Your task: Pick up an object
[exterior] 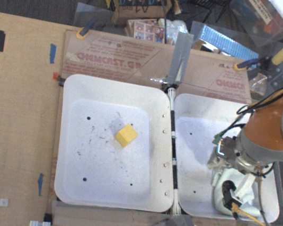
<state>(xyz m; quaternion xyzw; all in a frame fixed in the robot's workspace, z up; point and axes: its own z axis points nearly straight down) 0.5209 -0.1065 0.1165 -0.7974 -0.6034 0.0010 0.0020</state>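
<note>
Plywood worktop [12, 115]: pale wood that carries both bins, with blue tape bits and black marks toward its left.
Left bin [80, 94]: white and shallow, its floor scuffed with dark specks.
Block [126, 135]: yellow and small, the task's likely thing. It lies alone near the middle of the left bin, turned cornerwise, apart from every wall.
Right bin [198, 125]: white, meeting the left bin along the middle seam. Bare floor shows over its left half.
Arm [267, 131]: grey with an orange band, reaching in from the right and hanging over the right half of the right bin.
Tool [234, 171]: under the wrist, over the near right part of the right bin. Whether it is released or clenched I cannot tell, and no thing is seen in it.
Step in hand: judged as the approach, not yet closed. The tool is well apart from the block, a whole bin to its right.
Next move calls for: travel left across the seam, clear of the bin rims. Then centre above the block, turn the wrist to suit its skewed sides, and come straight down before clenching. A small block on a smooth floor will likely slide if struck off-centre.
</note>
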